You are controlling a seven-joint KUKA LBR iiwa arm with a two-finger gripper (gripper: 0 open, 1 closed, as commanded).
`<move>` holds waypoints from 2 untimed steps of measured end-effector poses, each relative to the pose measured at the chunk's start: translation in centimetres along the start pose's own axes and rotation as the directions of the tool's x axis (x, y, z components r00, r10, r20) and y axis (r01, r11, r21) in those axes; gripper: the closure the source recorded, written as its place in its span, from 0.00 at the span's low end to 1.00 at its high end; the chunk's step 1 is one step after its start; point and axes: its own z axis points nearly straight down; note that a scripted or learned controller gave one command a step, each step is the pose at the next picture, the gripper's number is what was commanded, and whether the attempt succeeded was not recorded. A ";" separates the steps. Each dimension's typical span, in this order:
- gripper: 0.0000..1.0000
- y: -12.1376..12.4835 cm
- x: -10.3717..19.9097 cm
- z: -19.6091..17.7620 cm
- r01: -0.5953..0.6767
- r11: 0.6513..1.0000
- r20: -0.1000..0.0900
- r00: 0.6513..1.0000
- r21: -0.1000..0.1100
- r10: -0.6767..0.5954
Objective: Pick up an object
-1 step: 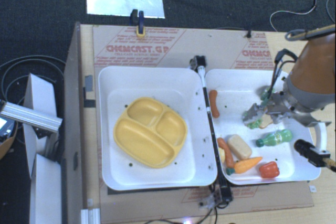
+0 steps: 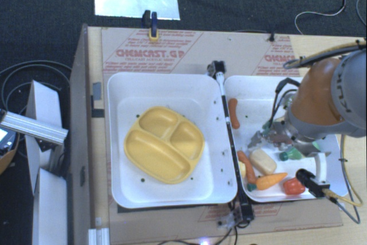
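1. Dark carpet surrounds a bench (image 2: 172,46) covered with printed cardboard, and two shallow white bins sit on it side by side, so whatever is lifted from one has a landing place right next door.
2. Left bin (image 2: 123,123) holds a yellow divided plate (image 2: 164,143), lying flat near its middle.
3. Right bin (image 2: 252,89) holds the small toy foods, crowded toward its near edge: a sausage (image 2: 234,113) beside the dividing wall, a pale bread roll (image 2: 263,161), an orange carrot (image 2: 270,181), a red tomato (image 2: 293,186) and a green piece (image 2: 291,153).
4. Reaching in from the right, the arm (image 2: 330,100) hangs low over this pile, its gripper (image 2: 269,136) just above the bread roll; I judge it is lining up for a grab there.
5. Whether the gripper is parted or closed I cannot tell, because the wrist and cables hide it, and nothing shows clamped in it.
6. As a likely target, the bread roll looks smooth, rounded and cream-coloured, lying on its side, touching or nearly touching the carrot.
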 end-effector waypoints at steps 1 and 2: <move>0.00 6.1 -8.5 -3.4 -0.001 1.000 0.004 1.000 -0.008 0.001; 0.00 8.2 -3.1 -1.9 0.003 1.000 0.001 1.000 -0.006 -0.003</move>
